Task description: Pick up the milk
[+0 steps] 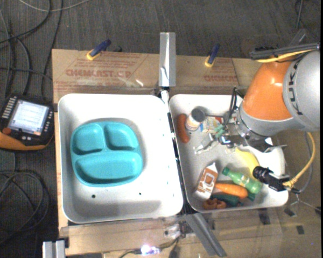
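The grey-and-orange arm (280, 98) reaches over the right white bin (189, 192); its gripper (212, 138) hangs above the small brown-and-white milk carton (207, 180), fingers spread, grasping nothing.

Left bin (64, 144) holds divided plate (107, 153), which I see centred. Right bin (177, 104): milk carton (207, 180) near front, carrot (230, 189) and bottle (241, 178) right of it, sausage (182, 128) by left wall.
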{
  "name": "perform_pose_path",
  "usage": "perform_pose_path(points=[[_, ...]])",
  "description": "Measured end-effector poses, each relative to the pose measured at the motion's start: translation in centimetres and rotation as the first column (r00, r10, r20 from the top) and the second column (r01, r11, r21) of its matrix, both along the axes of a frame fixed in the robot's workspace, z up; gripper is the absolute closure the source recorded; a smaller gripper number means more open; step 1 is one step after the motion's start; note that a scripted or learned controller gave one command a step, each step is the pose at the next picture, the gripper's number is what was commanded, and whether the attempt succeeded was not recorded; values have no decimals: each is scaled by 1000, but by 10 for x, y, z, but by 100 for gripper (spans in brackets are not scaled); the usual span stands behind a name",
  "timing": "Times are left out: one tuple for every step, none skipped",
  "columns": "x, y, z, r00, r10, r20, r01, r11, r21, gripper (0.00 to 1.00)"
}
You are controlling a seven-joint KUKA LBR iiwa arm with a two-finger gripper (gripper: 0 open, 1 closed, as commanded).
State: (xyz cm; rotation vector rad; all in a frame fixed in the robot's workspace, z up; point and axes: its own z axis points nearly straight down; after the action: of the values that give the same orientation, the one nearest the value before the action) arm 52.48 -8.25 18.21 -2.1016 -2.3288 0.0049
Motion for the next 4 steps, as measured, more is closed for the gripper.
perform_pose_path(points=[[-37, -25, -87, 970, 241, 17, -241, 971, 1, 0], [-42, 18, 0, 893, 451, 3, -451, 893, 2, 0], [35, -19, 1, 903, 430, 2, -430, 903, 2, 0], [-15, -23, -93, 869, 494, 12, -494, 869, -5, 0]])
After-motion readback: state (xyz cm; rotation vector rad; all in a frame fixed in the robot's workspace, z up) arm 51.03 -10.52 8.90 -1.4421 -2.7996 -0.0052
